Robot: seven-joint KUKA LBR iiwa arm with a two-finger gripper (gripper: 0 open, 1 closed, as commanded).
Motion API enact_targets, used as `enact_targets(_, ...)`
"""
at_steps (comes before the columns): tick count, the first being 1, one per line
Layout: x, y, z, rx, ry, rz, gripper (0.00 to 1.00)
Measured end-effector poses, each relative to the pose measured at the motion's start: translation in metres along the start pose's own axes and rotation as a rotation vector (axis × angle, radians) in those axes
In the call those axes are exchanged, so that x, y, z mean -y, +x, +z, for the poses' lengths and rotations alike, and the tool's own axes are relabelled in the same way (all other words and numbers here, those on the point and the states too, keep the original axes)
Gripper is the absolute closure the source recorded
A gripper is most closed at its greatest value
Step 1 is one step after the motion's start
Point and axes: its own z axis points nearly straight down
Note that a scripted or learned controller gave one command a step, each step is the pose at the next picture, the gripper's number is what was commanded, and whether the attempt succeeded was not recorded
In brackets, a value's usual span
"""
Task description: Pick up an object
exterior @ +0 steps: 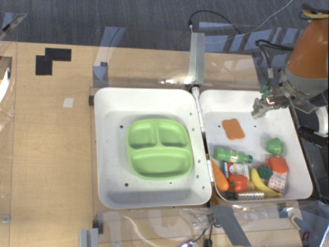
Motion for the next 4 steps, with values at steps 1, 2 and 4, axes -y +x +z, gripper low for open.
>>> enact_targets(1, 0.000, 0.000, 0.000, 0.000, 0.000, 0.000, 0.00)
enact_targets(2, -0.023, 0.023, 0.130, 0.000, -0.003, 0.025, 0.00)
enact_targets(4, -0.071, -0.036, 0.138, 0.004, -0.007, 0.036, 1.00)
